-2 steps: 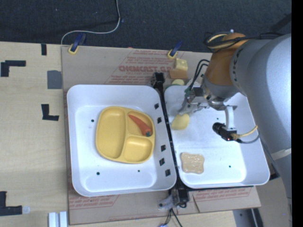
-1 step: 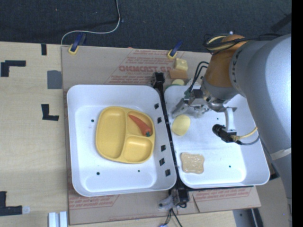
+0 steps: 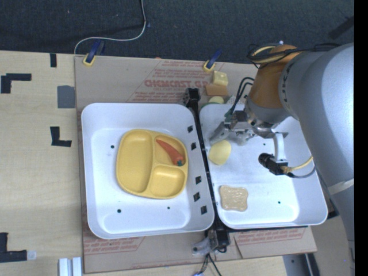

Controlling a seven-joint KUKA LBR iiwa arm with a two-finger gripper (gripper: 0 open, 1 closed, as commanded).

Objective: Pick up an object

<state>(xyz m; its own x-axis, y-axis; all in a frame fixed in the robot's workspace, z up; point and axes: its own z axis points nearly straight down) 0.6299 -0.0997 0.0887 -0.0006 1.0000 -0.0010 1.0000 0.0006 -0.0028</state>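
Observation:
My gripper [image 3: 230,135] hangs over the back left part of the right bin [image 3: 287,211], its two grey fingers spread open with nothing between them. Just in front of the fingertips lies a pale yellow round object [image 3: 219,152], close to the bin's left wall and apart from the fingers. A flat tan piece [image 3: 234,198] rests nearer the front of the same bin. In the left bin [image 3: 100,211] sits a yellow divided plate [image 3: 138,165] with a red pepper [image 3: 170,150] in one compartment.
Small yellow and brown blocks [image 3: 217,83] and a pale green item [image 3: 215,100] lie on the cardboard behind the right bin. Blue clamps [image 3: 92,53] hold the cardboard's back edge. The arm's grey body [image 3: 328,114] covers the right bin's back right corner.

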